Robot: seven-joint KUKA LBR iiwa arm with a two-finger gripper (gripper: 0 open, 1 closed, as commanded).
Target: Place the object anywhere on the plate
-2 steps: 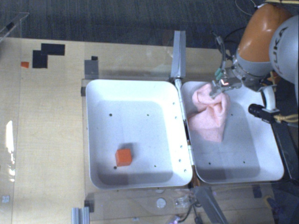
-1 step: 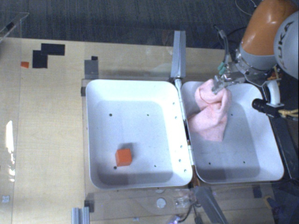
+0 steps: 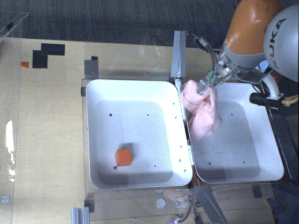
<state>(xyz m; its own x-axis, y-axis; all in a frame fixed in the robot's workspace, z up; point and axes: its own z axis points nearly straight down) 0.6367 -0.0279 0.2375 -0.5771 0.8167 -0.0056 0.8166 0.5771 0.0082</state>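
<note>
A pink cloth (image 3: 203,115) hangs in a bunched fold at the left edge of the right bin (image 3: 245,146), its upper part against the divider between the two bins. My gripper (image 3: 204,87) comes in from the upper right and is pinched on the cloth's top, which is gathered between the fingers. The cloth's lower end droops toward the bin floor. A small orange cube (image 3: 124,157) lies in the lower left part of the left bin (image 3: 140,111), far from the gripper.
A metal post (image 3: 178,55) stands at the back between the bins, close to the gripper. The arm's orange band (image 3: 250,17) and grey body fill the upper right. Black marks (image 3: 46,54) lie on the bench at the far left.
</note>
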